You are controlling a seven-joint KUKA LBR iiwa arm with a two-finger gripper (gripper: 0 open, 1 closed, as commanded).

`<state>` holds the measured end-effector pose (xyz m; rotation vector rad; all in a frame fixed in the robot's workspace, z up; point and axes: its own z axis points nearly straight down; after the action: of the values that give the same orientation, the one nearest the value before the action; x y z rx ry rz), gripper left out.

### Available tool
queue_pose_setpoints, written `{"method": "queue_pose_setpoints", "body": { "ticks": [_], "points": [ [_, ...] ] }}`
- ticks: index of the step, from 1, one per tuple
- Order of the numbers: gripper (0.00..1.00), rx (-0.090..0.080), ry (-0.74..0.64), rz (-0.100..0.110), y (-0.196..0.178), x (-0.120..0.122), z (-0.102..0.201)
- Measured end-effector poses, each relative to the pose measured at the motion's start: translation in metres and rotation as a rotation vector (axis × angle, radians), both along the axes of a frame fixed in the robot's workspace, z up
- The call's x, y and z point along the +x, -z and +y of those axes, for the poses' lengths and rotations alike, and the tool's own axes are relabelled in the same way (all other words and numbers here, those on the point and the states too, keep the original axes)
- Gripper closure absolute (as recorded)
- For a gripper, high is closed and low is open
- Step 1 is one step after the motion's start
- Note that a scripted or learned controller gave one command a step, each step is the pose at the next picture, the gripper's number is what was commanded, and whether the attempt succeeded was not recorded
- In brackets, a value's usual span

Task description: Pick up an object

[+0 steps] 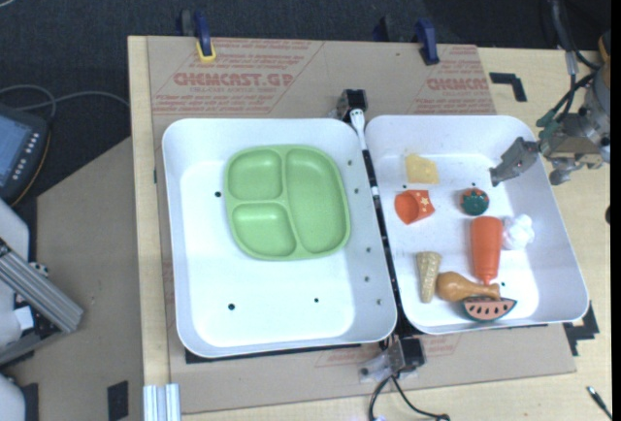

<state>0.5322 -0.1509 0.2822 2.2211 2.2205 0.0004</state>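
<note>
The hand (537,161) hovers at the right bin's (572,259) far right edge, fingers apparently spread and grasping nothing, near the carrot (486,248).

A divided plate (288,203) lay in the left bin (194,312). The right bin (568,274) held a carrot (486,247), with a watermelon slice (488,308) before it and a cup (415,206) to its left.
</note>
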Motion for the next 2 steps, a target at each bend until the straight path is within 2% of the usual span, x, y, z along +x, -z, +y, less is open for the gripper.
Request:
{"method": "queue_pose_setpoints", "body": {
  "ticks": [2],
  "points": [
    [0.0,0.003,-0.001,0.008,0.117,-0.004,0.012]
  ]
}}
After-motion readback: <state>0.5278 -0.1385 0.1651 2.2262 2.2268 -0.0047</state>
